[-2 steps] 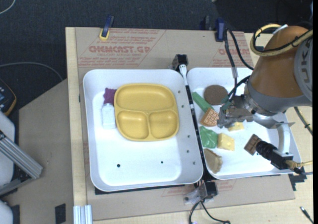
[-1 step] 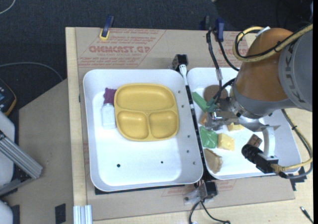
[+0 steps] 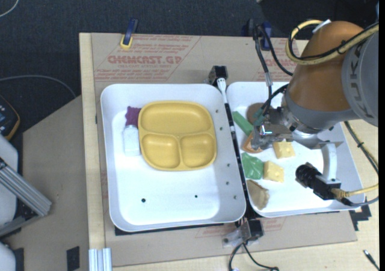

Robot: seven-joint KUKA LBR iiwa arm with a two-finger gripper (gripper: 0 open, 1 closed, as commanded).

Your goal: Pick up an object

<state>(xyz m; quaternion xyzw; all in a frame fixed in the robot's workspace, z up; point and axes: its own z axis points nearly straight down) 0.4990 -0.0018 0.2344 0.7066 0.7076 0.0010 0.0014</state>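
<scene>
gripper [image 3: 263, 132] low in right bin [image 3: 337, 204], fingertips blurred, wrist hiding objs.

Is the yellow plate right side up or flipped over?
Right side up: the yellow plate in the left bin shows its three hollow sections facing up.

grey kuka arm [image 3: 361, 71] with black lettering, broad rounded orange band [image 3: 328, 65] above the wrist, yellow and black cables looped over it, metallic tool [image 3: 264, 131] below

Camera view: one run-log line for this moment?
arm: over right bin | gripper: low among small items | left bin: yellow divided tray, small bottle | pick: unconfirmed
</scene>
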